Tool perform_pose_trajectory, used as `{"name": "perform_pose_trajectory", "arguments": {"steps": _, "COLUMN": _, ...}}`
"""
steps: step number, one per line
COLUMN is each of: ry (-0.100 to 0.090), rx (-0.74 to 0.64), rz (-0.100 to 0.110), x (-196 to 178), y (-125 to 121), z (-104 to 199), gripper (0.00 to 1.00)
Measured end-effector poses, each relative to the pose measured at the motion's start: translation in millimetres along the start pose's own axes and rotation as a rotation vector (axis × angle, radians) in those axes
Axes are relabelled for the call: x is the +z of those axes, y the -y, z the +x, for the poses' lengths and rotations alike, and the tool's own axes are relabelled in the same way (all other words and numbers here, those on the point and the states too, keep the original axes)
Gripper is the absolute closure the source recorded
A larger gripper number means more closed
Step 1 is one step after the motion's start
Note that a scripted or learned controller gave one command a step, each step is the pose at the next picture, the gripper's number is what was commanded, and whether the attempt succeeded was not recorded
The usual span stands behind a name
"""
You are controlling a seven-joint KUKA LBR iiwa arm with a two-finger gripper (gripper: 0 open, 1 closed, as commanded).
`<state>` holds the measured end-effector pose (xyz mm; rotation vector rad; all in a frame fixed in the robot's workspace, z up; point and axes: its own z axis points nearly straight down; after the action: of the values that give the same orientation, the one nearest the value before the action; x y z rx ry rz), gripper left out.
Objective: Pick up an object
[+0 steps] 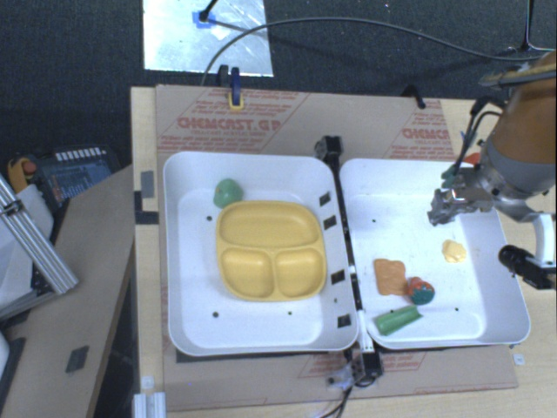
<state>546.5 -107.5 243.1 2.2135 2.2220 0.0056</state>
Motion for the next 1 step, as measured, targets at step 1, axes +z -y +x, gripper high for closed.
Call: {"name": "perform_pose_trajectory", "arguments": {"steps": 1, "ry": -0.001, "rx": -0.003, "rz": 0.004, "x": 12.2, "y": -4.5, "z": 50.6, "gripper": 1.0}}
